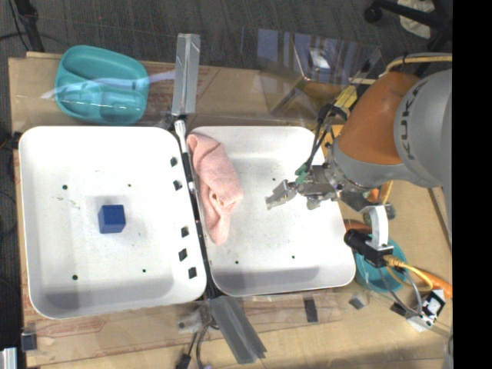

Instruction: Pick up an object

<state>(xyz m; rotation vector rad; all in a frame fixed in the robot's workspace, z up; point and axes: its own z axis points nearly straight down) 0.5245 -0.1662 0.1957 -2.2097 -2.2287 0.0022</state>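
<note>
Wooden worktop [254,79] w/ dark grey carpet floor [231,6] beyond its far edge. Chair base w/ castor [388,6] at top right, pale cloth [411,2] draped by it. Clear plastic panel [323,68] catches glare at worktop's back. Grey tape strips [238,329] on front edge. Even overhead light, soft shadows.
</note>
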